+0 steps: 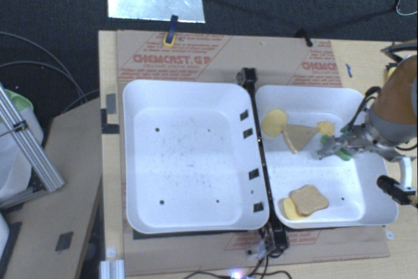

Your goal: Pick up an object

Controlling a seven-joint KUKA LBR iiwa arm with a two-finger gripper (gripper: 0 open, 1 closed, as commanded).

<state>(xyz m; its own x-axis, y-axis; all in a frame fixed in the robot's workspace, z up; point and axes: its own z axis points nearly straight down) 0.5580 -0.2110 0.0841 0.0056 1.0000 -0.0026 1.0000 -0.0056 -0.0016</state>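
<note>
Camera view: flat tan wedge (298, 136), round yellow disc (274, 121), toast-shaped slice (308, 200).

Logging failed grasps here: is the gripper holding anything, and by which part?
Cannot be told: the gripper sits low in the right bin near the tan wedge, too blurred to judge.

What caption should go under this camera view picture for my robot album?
Grey robot arm's claw reaches into the right shallow white bin among a round yellow disc, tan wedge and brown toast-shaped slice.

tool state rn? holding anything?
Tool: cannot be told whether open or closed; low in the right bin, beside the tan wedge and small yellow piece. No object seen in it.
</note>
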